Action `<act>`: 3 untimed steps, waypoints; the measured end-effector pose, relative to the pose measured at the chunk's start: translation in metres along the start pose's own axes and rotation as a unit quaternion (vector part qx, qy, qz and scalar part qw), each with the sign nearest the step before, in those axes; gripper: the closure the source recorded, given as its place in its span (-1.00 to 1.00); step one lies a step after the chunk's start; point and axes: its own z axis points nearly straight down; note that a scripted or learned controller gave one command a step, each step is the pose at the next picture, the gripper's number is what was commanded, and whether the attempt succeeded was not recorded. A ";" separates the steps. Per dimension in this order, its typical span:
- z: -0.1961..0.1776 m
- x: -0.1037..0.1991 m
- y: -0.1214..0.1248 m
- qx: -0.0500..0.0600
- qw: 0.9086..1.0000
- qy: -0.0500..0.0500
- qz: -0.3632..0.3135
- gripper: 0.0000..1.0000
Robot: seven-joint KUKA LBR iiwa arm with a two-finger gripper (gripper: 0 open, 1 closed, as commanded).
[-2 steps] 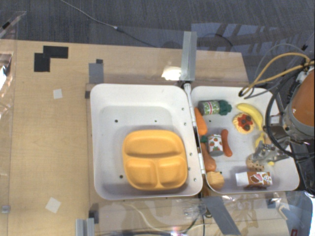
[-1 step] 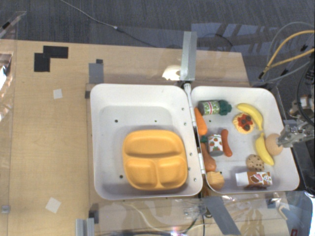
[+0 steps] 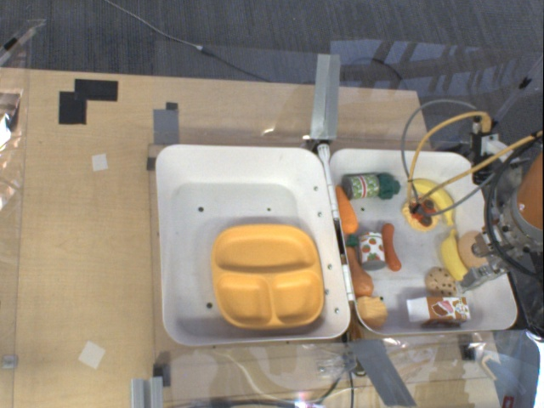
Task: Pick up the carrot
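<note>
On the desk we pass the yellow tray first, then find the carrot against the right bin's left wall, long axis running near-to-far. Our hand sits well to its right (its opening we cannot tell), holding nothing visible.

Bright, even light is falling from overhead, giving the scene good exposure. The left bin is carrying soft grey shadows along its inner walls. Glare is streaking the clear panel at the left edge. Focus is holding sharp centrally, softening slightly toward the lower corners.
</note>
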 end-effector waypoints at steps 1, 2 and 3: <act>-0.128 0.009 -0.058 0.006 0.998 0.005 -0.058 1.00; -0.015 -0.040 -0.011 -0.002 0.998 -0.002 -0.058 1.00; -0.075 0.017 -0.106 0.004 0.992 0.003 -0.123 1.00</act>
